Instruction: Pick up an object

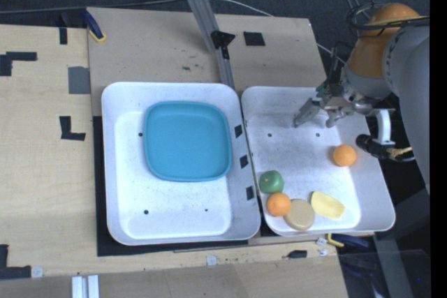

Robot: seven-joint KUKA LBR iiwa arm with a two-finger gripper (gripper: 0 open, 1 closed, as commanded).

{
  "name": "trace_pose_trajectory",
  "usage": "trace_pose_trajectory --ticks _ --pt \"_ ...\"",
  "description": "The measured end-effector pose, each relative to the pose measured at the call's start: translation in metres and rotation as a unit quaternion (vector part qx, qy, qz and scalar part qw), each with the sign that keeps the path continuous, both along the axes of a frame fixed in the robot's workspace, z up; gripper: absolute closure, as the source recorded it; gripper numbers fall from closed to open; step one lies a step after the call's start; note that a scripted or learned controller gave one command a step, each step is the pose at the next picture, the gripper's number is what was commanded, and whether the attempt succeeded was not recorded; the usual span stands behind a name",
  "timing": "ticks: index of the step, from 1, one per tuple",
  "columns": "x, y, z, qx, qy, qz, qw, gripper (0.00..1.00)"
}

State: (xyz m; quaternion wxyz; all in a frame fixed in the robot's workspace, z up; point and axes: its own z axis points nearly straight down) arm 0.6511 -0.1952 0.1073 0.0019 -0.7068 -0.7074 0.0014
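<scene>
Five small objects lie loose in the right white bin [363, 223]: an orange ball [343, 155] alone near its right wall, and a green round fruit [271, 181], second orange ball [278, 204], tan disc [300, 214] and yellow lump [326, 204] clustered along the front.

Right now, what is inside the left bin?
The left bin holds a blue plate lying flat. Whatever bin floor lies under the plate is covered and cannot be seen.
</scene>
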Motion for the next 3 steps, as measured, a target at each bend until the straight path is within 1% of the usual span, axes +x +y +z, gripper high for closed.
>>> trace_pose_trajectory --ticks 1,2,3 --pt "0.001 0.0 0.013 -0.0004 -0.002 0.0 1.0 1.0" --pt "0.005 -0.002 0.075 -0.001 -0.005 0.0 1.0 1.0" --pt "0.014 -0.009 0.129 -0.001 -0.004 0.0 1.0 1.0"
